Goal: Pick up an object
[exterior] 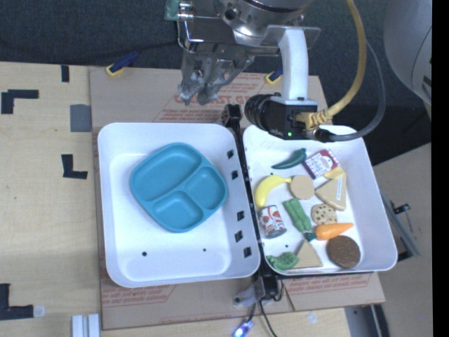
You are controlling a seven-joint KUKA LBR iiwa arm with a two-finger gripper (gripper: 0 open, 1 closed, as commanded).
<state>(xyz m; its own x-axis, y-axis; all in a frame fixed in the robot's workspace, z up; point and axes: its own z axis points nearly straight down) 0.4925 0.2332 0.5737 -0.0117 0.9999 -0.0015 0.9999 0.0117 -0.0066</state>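
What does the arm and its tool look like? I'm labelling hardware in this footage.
The tool is bare grey metal with two short fingers under a boxy metal bracket. Above it sits a round silver-grey housing. A white link, a black module with a green light and a yellow cable run alongside.

Plate [179,187] in left bin [119,258]; toy foods [309,213] in right bin [372,188].

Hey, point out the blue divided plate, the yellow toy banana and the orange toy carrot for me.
Blue divided plastic plate [178,185]: camera view, middle ridge.
Yellow toy banana [267,186]: camera view, middle of the curve.
Orange toy carrot [332,230]: camera view, mid-body.
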